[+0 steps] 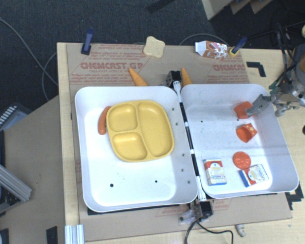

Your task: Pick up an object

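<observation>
Camera view: gripper (258,105) beside red block (242,110), contact unclear.

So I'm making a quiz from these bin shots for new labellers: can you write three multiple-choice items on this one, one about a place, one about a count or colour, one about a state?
1. Where does the yellow tray lie?
A. left bin
B. right bin
C. on the cardboard behind the bins

2. How many compartments does the tray have?
A. two
B. three
C. five

3. How does the hot dog lie relative to the tray?
A. inside a compartment
B. beside its left edge, on the bin floor
C. on top of its rim at the right

Key: 1 A, the tray sits in the left bin, left of the divider. 2 B, two small sections at the left and one long one at the right. 3 B, the hot dog lies along the tray's left side, outside it.
</observation>
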Controlling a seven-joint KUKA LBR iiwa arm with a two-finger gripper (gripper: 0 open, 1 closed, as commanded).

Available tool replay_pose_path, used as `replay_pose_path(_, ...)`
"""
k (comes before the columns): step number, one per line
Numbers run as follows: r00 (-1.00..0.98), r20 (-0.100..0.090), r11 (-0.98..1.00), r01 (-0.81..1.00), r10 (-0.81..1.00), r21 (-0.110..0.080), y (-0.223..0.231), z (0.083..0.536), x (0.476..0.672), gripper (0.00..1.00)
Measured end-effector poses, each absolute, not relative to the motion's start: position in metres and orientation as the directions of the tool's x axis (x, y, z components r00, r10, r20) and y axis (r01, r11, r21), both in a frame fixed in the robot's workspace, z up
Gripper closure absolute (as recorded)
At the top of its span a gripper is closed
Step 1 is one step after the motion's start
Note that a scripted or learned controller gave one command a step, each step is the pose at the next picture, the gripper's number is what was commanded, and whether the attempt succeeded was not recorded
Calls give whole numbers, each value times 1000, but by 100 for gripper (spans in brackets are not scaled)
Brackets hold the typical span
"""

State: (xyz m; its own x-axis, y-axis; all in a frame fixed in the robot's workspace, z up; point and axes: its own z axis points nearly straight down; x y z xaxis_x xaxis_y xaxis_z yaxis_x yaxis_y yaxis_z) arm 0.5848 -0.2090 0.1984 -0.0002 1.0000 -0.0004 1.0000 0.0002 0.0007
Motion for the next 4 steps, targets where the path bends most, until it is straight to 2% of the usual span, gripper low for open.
replay_pose_path(1,-6,11,6,1000,1000,-2,-217,84,641,0)
replay_pose_path(2,-5,0,5,1000,1000,2,-221,95,641,100)
replay_pose_path(3,2,0,-2,1000,1000,-17,-168,84,655,100)
replay_pose_path(4,-5,2,5,1000,1000,8,-64,188,669,100)
